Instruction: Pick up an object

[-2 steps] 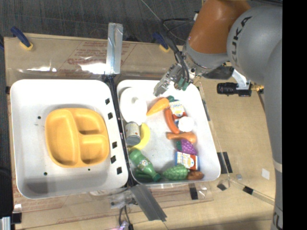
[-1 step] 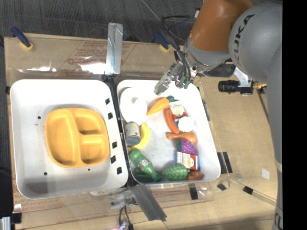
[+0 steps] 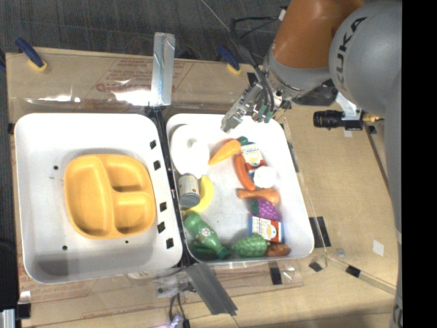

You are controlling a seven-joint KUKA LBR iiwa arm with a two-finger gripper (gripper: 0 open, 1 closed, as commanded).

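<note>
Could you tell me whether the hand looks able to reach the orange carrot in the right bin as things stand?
Probably yes. The hand hangs over the far edge of the right bin, and the carrot lies just below it on top of the pile, with nothing covering it. A white plate sits close beside it.

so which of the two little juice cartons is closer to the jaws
The carton at the far end of the right bin, beside the carrot. The other carton lies near the bin's front edge, by the grapes.

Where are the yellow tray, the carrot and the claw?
yellow tray (image 3: 109, 197), camera view, its middle divider.
carrot (image 3: 224, 152), camera view, middle of its orange body.
claw (image 3: 232, 120), camera view, between its fingertips.
</note>
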